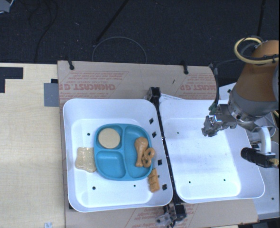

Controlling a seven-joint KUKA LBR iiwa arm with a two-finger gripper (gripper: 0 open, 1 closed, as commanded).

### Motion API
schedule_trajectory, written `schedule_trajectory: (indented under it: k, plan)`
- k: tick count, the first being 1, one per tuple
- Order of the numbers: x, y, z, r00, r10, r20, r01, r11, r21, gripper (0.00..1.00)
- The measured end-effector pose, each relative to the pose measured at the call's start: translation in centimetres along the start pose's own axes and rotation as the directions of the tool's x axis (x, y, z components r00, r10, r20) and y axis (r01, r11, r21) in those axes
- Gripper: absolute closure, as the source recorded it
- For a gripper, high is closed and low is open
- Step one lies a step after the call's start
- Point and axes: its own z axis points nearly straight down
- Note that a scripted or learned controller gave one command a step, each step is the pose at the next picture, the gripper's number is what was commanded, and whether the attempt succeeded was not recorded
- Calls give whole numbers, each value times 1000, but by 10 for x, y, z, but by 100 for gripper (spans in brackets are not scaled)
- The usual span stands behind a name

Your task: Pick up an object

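A blue divided plate (112, 167) lies in the left bin (78, 113). A round tan cookie (108, 137) rests in its upper left compartment. A tan chicken leg (141, 149) and a pretzel (148, 156) lie in its right compartment. A pale slice of bread (85, 159) sits on the bin floor left of the plate. A small tan pastry piece (153, 181) lies at the plate's lower right. My gripper (210, 128) hangs over the right bin (201, 170), near its upper right part, far from all the food items. Nothing shows between its fingers.
A black clamp strip (160, 141) runs between the two bins. Cardboard (130, 82) lies under both bins. The wooden bench top (21, 151) extends to the left, with grey and black patches on it.
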Motion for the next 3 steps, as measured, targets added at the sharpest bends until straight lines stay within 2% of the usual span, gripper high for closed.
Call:
schedule_trajectory:
  k: [2, 3]
  plan:
    - [88, 15, 5, 1000, 0, 0, 0, 1000, 2, 100]
    - [146, 29, -1, 1000, -2, -1, 2, 1000, -1, 100]
